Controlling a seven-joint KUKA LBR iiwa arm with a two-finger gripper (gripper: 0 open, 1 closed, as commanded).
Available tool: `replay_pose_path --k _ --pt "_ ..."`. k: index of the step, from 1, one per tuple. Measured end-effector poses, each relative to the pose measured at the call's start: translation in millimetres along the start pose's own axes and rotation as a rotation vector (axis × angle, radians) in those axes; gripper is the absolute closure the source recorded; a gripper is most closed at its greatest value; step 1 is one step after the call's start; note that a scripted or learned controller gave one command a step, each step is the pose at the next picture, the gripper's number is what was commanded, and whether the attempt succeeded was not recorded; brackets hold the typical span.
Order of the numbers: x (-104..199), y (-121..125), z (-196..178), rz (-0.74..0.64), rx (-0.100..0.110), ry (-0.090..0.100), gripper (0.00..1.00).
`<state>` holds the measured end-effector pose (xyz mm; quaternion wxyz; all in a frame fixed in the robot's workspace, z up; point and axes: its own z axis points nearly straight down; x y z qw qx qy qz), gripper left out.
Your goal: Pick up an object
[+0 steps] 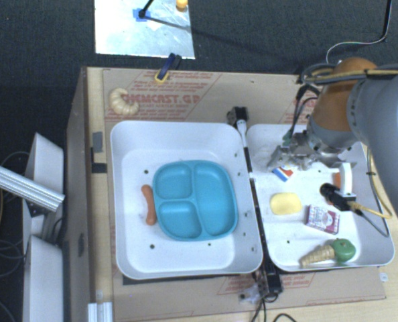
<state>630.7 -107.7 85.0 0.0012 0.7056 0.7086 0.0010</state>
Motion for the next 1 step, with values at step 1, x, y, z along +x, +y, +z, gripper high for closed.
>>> replay_pose_path --k 1 --pt "-0.6 -2.2 -8.8 -0.001 0.008 0.000 1.00"
